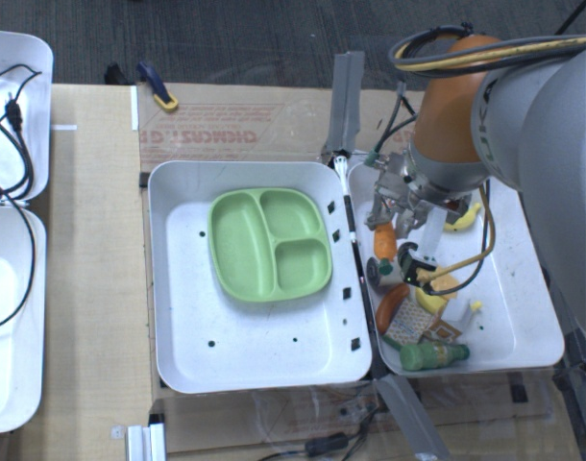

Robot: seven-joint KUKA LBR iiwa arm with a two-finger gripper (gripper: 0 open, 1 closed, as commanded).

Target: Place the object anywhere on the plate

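Note:
A light green divided plate (271,243) lies in the left white bin (178,353), with nothing on it. My gripper (397,224) hangs low over the left side of the right bin (538,339), below the orange wrist band. Just under it sits a small orange item (383,242), touching or very near the gripper's tip. I cannot tell whether that item is held. Around it lie a red-orange piece (391,304), a yellow piece (429,299), a banana (463,219), a patterned packet (410,325) and a green bottle (433,355).
A raised divider (352,248) separates the two bins. The grey arm covers the upper right of the right bin, with cables looping near the gripper. A blue and yellow clamp (156,86) lies on the cardboard behind the bins.

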